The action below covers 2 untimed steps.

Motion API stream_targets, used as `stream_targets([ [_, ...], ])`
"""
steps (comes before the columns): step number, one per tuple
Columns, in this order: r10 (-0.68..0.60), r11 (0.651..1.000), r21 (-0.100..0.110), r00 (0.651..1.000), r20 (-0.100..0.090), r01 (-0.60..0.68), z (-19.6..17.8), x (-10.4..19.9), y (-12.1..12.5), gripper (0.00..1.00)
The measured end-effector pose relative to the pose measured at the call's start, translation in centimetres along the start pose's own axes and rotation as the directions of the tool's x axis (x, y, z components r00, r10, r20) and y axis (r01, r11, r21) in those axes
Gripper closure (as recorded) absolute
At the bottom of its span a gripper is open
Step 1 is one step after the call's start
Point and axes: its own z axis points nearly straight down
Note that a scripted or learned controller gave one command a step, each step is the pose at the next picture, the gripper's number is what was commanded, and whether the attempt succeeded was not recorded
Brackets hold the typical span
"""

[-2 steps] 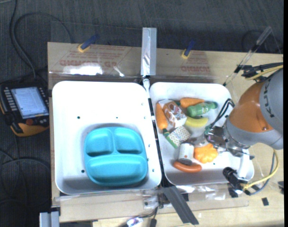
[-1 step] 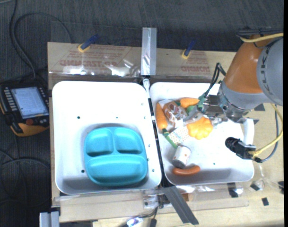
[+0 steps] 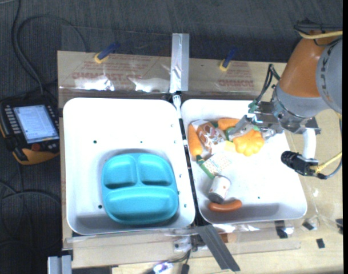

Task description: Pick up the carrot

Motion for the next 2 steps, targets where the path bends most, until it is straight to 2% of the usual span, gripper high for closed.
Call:
stream_targets([
  [1,0.059,0.998,0.001,0.998,0.002,-0.059,2.5,-0.4,2.9,1.00],
  [2,0.017,1.000,-0.001,1.000,0.002,-0.017,1.2,-3.3,4.3,1.00],
])
